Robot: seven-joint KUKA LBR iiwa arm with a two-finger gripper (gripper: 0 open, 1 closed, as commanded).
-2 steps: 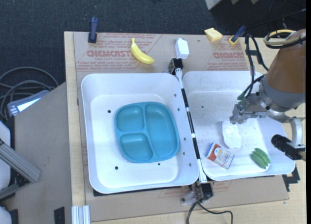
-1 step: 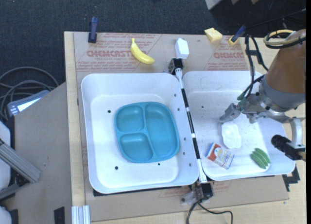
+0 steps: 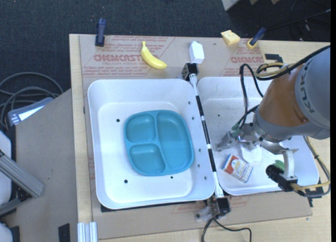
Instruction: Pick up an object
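A smooth teal plate (image 3: 157,142) with three wells lies in the left bin (image 3: 105,104). In the right bin (image 3: 220,91), a small carton (image 3: 238,168) sits below the gripper (image 3: 231,140). The arm (image 3: 286,107) blocks much there.

Arm (image 3: 294,99) cut off at right edge — its bulk hides the right bin (image 3: 226,91) floor beyond gripper (image 3: 231,140); finger state unreadable.

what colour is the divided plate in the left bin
The divided plate is light blue, turquoise-like, seen plainly in the camera view.

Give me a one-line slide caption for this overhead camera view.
KUKA arm's end effector reaches into the right bin above a small carton; a blue divided tray sits in the left bin.
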